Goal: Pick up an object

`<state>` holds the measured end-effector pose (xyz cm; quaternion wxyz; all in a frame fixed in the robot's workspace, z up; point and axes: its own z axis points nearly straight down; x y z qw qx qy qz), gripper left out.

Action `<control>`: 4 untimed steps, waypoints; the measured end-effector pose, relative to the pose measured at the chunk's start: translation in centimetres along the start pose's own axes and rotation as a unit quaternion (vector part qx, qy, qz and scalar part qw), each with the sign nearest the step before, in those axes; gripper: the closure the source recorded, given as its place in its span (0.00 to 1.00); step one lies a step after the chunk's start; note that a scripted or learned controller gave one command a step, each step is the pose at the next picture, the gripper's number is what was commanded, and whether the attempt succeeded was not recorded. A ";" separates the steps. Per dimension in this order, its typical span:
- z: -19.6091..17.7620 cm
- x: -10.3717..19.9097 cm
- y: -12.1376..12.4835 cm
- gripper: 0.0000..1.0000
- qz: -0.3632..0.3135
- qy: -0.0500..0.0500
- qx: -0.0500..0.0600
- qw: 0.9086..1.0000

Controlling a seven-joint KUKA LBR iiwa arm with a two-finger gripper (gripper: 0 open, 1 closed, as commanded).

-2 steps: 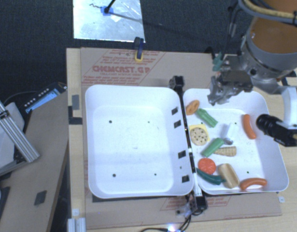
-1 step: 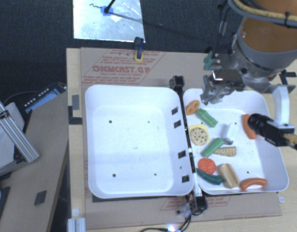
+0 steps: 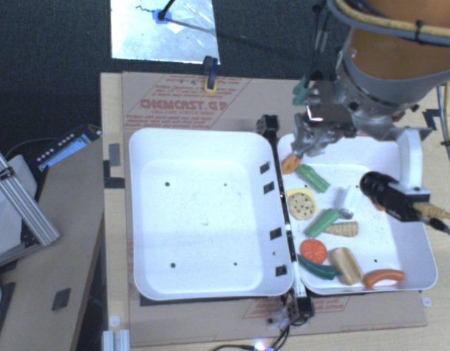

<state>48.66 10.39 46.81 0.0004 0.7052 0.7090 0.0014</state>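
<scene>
Gripper [image 3: 306, 146], opening impossible to tell, in the right bin's [image 3: 411, 247] upper left corner, apparently just above an orange piece [image 3: 290, 164].

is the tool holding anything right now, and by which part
It cannot be told. The tool sits at the far left corner of the right bin, right beside a small orange piece, but no clear grip on it shows.

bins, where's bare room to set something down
The left bin floor is bare throughout. In the right bin, one bare patch lies between the corn piece, the sausage and the right wall. Its left half is crowded, from the hand down past the cookie to the tomato.
</scene>
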 end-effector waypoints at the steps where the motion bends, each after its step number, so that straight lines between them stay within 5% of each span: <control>1: 0.1 1.6 0.0 1.00 0.000 0.000 0.000 1.000; 4: -0.2 7.3 0.0 1.00 0.000 0.000 0.000 1.000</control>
